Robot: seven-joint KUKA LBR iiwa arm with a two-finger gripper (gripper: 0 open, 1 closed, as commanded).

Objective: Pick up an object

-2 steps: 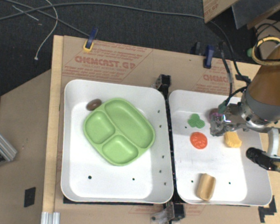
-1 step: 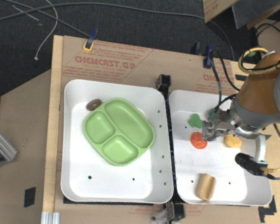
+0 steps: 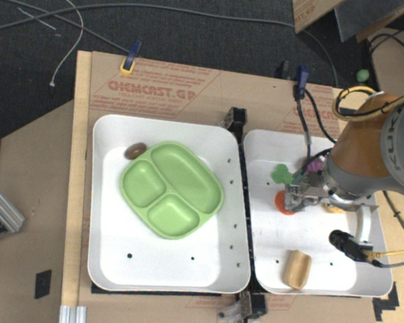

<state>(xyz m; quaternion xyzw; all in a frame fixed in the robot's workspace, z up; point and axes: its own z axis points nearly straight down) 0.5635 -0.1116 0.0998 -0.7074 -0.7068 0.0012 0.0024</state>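
Observation:
My gripper (image 3: pixel 297 195) reaches down into the right bin (image 3: pixel 263 258), its metal fingers over a small red-orange object (image 3: pixel 284 203) that shows partly beneath them. A green object (image 3: pixel 281 175) lies just up and left of the gripper. A tan cylindrical block (image 3: pixel 296 268) rests near the front of the same bin, apart from the gripper. The grey arm with its orange band (image 3: pixel 363 143) covers the bin's right side. Whether the red-orange object sits between the fingers is hidden.
The left bin (image 3: pixel 106 240) holds a green divided plate (image 3: pixel 171 188) and a small brown object (image 3: pixel 136 150) at the plate's upper left. A black clamp (image 3: pixel 236 117) sits between the bins at the back. A black cable fitting (image 3: pixel 348 245) hangs off the wrist.

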